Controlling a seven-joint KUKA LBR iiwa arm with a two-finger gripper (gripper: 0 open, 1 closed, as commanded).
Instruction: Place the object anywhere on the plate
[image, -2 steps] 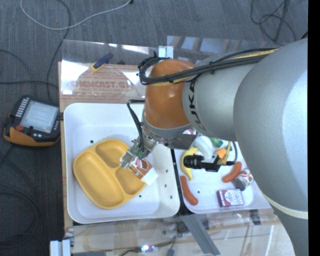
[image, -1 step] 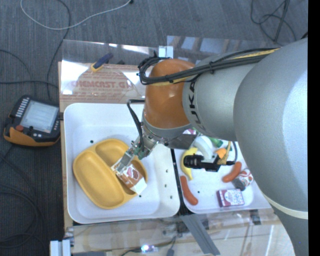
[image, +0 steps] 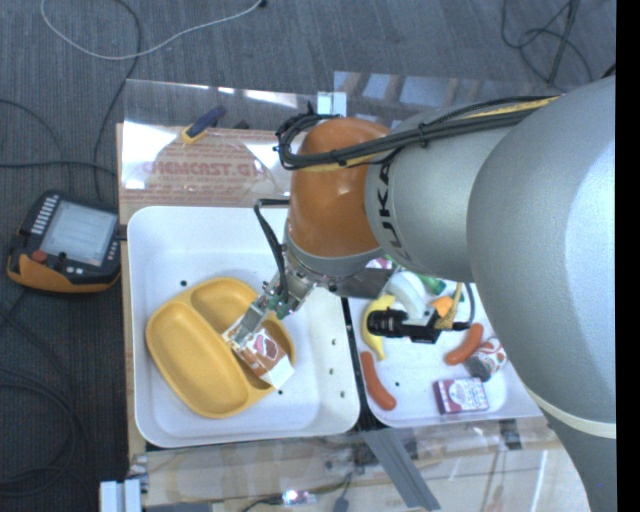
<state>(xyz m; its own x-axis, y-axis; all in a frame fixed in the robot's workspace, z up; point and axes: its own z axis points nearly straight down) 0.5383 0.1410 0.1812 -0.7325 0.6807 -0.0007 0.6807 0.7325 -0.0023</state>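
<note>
the light was even and fairly bright, from overhead. glare washed out the clear sheet (image: 200, 165) behind the bins. the white bin (image: 180, 420) looked slightly overexposed, with soft shadows. the near arm (image: 540, 230) was blurred; the picture was grainy.

You can read 2 bits of lettering. The arm (image: 470, 190) carries black letters on its grey shell beside the orange band: "UK", part of a longer word. The clear sheet (image: 200, 165) behind the bins bears faint pink print that looks like "CHEMCAST"; you cannot make out its last characters. The packet (image: 462, 396) has print too small to read.
</note>
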